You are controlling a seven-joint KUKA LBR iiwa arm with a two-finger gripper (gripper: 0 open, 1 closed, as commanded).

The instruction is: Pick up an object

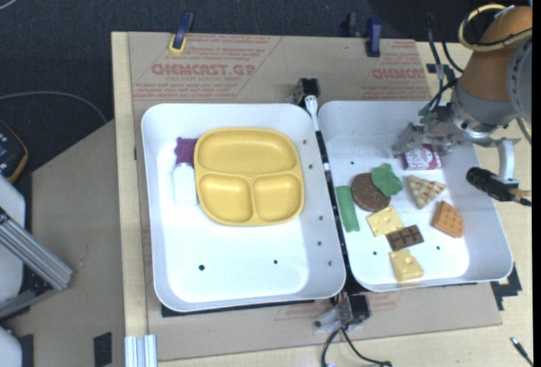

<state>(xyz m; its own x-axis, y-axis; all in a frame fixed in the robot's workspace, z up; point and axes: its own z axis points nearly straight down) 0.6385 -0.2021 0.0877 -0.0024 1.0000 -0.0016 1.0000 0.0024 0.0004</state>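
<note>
My gripper (422, 138) is low over the far part of the right bin (482, 265), at the end of the grey and orange arm (490, 69). Just in front of it, touching or almost touching, lies a small pink and white packet (420, 159). Further forward in this bin lie a pizza slice (424, 189), a waffle (447, 220), a green leaf (387, 180), a brown round cookie (367, 192), a green stick (347, 209), two yellow cheese pieces (385, 221) (407, 265) and a chocolate bar (404, 236).
The left bin (237, 272) holds a yellow divided plate (249, 174), with a purple item (185, 150) and a white bottle (183, 184) at its left side. A black divider rail (323, 175) runs between the bins. Clamps (373, 35) stand on the bench's far edge.
</note>
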